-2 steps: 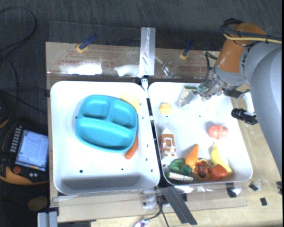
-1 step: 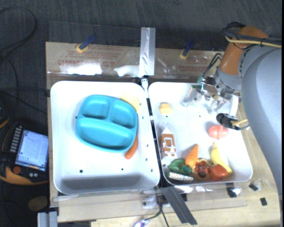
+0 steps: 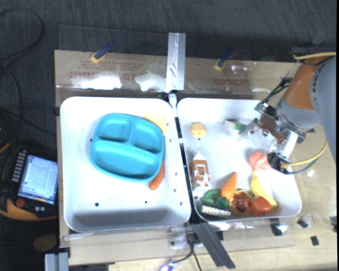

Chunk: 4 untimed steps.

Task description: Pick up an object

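Your gripper [image 3: 260,122] hangs over the back right part of the right bin [image 3: 296,205]. From this slant you cannot tell whether it is open or closed, and nothing shows held in it.

The nearest candidate is the pale green and white piece [image 3: 234,125], just beside the gripper toward the bin's middle. The pink piece [image 3: 259,161] lies near as well, further to the front.

Both look like small plastic toy food. Expect them to be light, stiff and smooth, more likely to skid or roll on the slick bin floor than to crush. Take either one across its narrow width, low and centred.

The right bin also holds a small round bun [image 3: 198,130] alone by the dividing wall and a small carton [image 3: 200,173] in front of it. At the front sits a crowded cluster of toy carrot [image 3: 229,185], green vegetable [image 3: 213,197], banana [image 3: 261,189] and tomato [image 3: 261,206], touching one another. Neighbours there would likely get in the way of a clean grasp.

The left bin [image 3: 73,208] holds a blue divided plate [image 3: 127,145]. An orange piece [image 3: 156,179] pokes out at its front right edge and a yellow piece [image 3: 155,120] at its back right. The plate is probably too broad to grasp except by its rim.
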{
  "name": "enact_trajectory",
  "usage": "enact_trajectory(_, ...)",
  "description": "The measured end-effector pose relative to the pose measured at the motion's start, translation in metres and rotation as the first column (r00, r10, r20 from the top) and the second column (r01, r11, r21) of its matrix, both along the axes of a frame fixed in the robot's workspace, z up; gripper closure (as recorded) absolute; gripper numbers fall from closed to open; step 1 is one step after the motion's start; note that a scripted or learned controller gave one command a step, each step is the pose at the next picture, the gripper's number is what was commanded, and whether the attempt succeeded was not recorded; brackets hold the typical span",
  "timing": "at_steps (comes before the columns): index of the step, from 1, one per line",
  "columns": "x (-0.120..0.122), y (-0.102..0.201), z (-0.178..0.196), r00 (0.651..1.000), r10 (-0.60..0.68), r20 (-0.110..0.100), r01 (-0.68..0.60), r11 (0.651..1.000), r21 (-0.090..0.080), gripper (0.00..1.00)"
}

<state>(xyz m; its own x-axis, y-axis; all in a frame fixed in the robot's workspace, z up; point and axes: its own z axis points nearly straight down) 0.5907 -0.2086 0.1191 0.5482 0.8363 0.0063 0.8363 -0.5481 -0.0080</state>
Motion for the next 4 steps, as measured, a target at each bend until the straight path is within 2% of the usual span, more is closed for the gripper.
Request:
enact_trajectory(1,-0.003,0.048,-0.030,1.000,-0.017,0.008,0.017,1.000,-0.017,0.00)
enact_trajectory(2,0.073,0.054,-0.029,0.884,-0.466,-0.030,0.466,0.885,-0.017,0.00)
enact_trajectory(3,0.022,-0.016,0.113,0.764,-0.645,0.002,0.645,0.764,-0.015,0.00)
enact_trajectory(4,0.012,0.007,0.018,0.722,-0.692,-0.001,0.691,0.722,-0.014,0.00)
